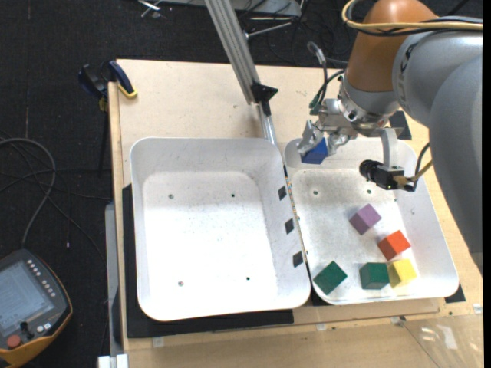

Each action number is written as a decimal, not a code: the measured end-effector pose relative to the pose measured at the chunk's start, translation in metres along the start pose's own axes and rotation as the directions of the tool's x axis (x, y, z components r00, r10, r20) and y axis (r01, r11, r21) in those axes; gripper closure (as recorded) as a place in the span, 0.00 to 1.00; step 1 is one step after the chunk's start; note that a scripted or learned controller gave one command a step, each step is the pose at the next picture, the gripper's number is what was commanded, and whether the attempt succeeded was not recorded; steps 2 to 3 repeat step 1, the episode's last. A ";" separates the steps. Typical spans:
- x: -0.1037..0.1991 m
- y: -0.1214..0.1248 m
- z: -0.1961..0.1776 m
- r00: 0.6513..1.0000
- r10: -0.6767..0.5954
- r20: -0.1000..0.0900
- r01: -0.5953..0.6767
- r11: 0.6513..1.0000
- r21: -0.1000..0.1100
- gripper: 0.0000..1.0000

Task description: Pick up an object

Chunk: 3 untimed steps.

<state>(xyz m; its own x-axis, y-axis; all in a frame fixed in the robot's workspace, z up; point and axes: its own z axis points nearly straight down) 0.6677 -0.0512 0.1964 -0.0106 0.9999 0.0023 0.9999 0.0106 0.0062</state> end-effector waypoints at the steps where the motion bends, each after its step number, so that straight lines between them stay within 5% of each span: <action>1: 0.084 0.011 0.002 1.000 0.000 -0.001 0.000 1.000 0.004 1.00; 3: 0.084 0.011 0.002 1.000 0.000 -0.001 0.000 1.000 0.004 1.00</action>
